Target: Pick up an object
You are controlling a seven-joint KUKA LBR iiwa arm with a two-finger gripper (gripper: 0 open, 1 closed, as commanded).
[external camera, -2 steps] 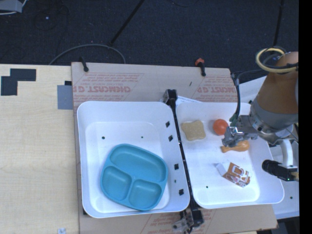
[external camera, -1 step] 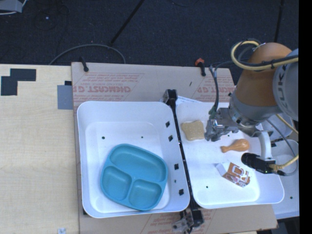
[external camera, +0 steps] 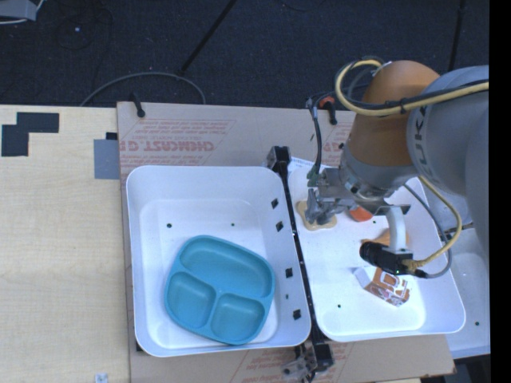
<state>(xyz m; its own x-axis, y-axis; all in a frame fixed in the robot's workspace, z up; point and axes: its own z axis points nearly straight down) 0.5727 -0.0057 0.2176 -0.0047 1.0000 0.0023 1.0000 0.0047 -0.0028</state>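
My gripper (external camera: 318, 210) is low in the right bin (external camera: 435, 313), near its far left corner. It stands right over a flat beige round object (external camera: 323, 223), whose rim shows beneath it. A small orange object (external camera: 362, 212) lies just to the right of the gripper, partly under the wrist. Another orange piece (external camera: 393, 234) sits further right. A crumpled white and orange packet (external camera: 389, 287) lies toward the front of the bin. The arm's bulk hides the back right of this bin.
The left bin (external camera: 152, 190) holds a blue divided plate (external camera: 219, 288) in its front half. A black divider with clips (external camera: 291, 238) runs between the bins. A black connector with cables (external camera: 385, 256) hangs off the arm above the packet.
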